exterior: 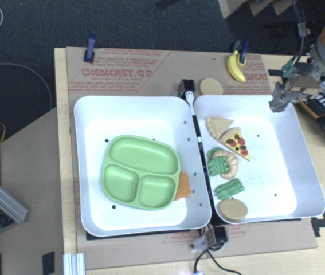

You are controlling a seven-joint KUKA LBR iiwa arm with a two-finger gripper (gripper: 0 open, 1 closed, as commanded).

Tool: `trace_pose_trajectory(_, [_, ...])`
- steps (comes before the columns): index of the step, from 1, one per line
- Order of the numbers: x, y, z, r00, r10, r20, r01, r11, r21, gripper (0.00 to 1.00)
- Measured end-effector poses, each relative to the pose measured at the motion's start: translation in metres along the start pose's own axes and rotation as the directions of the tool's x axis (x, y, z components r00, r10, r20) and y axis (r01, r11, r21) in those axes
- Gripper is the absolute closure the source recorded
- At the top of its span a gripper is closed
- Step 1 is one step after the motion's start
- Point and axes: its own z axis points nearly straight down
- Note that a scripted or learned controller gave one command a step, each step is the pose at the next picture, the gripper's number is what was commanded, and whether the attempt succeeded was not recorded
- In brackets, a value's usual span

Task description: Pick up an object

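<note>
My gripper (278,101) hangs over the far right corner of the right bin (288,153), apart from the toy food in it. Along that bin's left side lie a beige wedge (216,125), a pizza slice (235,141), a curled green piece (222,164), a green bean bundle (229,188) and a round tan biscuit (233,209). The left bin (90,130) holds a green divided plate (141,171), with an orange wedge (182,187) tucked against the plate's right edge.
A yellow banana (237,67) and a tan disc (211,86) lie on the bench behind the bins. Blue clamps (89,46) hold the board's far edge. The right half of the right bin is bare white floor.
</note>
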Motion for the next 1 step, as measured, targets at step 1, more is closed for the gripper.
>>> trace_pose_trajectory(1, [0.0324,-0.0622,-0.0128,1.000,-0.003,-0.001,0.003,1.000,0.003,1.00])
